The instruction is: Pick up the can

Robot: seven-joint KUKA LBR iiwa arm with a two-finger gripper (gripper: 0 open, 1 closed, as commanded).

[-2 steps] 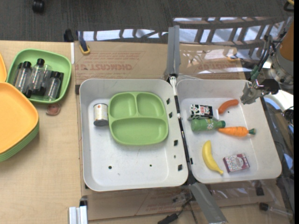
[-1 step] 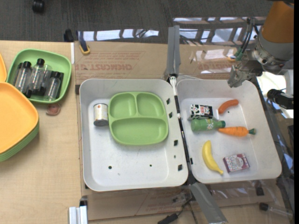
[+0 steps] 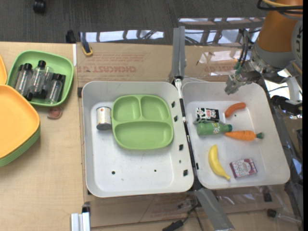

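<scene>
The gripper (image 3: 233,84) hangs over the far edge of the right bin (image 3: 274,143), under the grey wrist and orange band of the arm (image 3: 281,20); whether it is spread or pressed together cannot be told from this angle, and nothing is seen in its grasp. Below it in that bin lie a small black-and-white carton (image 3: 207,114), a sausage (image 3: 235,109), a green bottle (image 3: 213,128) on its side, a carrot (image 3: 243,135), a banana (image 3: 218,162) and a small red packet (image 3: 243,168).

The can (image 3: 103,117) lies in the left bin (image 3: 139,177), well apart from the gripper, just beside the left edge of a green divided plate (image 3: 142,121) (touching or not is hard to say).

Both bins sit on cardboard sheets (image 3: 120,61) spread over the table (image 3: 38,186). At the left of the wooden table are a stack of orange plates (image 3: 17,129) and a green tray (image 3: 41,78) holding small dark-capped bottles. Beyond the table is dark grey carpet (image 3: 144,6), with chair castors on it.
</scene>
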